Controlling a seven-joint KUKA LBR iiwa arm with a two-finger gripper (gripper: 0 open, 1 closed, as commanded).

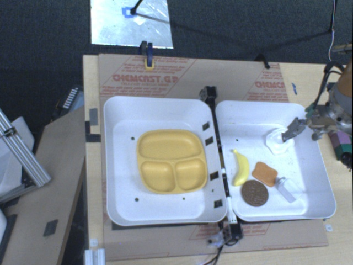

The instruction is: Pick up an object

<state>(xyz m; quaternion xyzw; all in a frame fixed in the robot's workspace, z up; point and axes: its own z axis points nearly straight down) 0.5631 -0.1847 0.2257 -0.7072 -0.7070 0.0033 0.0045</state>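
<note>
Camera view shows the gripper (291, 130) at right of frame, over a white lump (274, 142) in the right bin (314, 175), probably to grasp it; jaws' state I cannot tell; banana (241, 167) lies lower.

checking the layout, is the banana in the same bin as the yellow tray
No, the banana lies in the right bin, while the tray sits in the left bin.

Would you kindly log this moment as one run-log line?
gripper: over white object, right bin | grasp: unconfirmed | banana, sponge, brown disc: untouched | yellow tray: left bin
</note>
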